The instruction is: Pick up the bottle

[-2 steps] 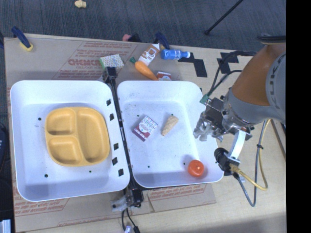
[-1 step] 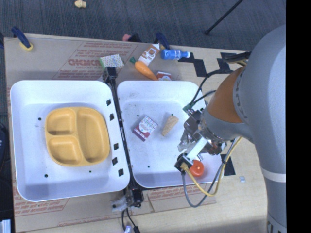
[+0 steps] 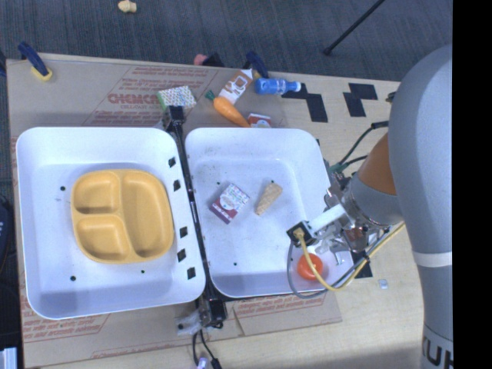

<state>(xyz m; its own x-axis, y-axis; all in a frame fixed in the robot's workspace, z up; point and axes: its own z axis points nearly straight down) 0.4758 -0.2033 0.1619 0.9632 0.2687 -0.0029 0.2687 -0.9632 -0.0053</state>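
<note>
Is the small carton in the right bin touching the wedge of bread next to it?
Apart. The camera view shows bare white bin floor between the carton and the bread wedge, both lying in the right bin.

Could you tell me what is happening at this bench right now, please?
The grey arm reaches in from the right, its hand low over the right bin's near right corner, close to an orange round item. A small carton and a tan piece lie in that bin. The bottle lies on the bench beyond the bins, untouched. A yellow divided plate sits in the left bin.
</note>
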